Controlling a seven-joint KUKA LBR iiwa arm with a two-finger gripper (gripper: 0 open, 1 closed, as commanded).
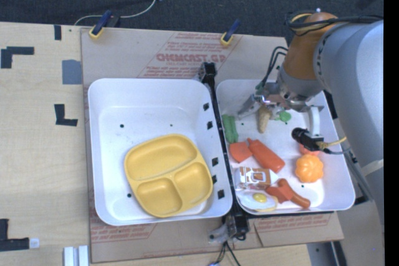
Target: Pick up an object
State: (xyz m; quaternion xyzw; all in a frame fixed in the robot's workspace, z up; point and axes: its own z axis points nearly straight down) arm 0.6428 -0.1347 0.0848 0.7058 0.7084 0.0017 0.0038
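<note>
The gripper [264, 110], whether spread or closed I cannot tell, hangs over a tan piece [264, 120] whose long axis runs 12-to-6 o'clock.

— In the right bin [330, 193]? 
— Orange pumpkin [309, 168] at right, two orange-red pieces [257, 154] mid-bin, green strip [230, 129] by the left wall.
— Near the front? 
— Fried egg [260, 200], printed card [250, 177], orange carrot-like piece [288, 192] beside them.
</note>
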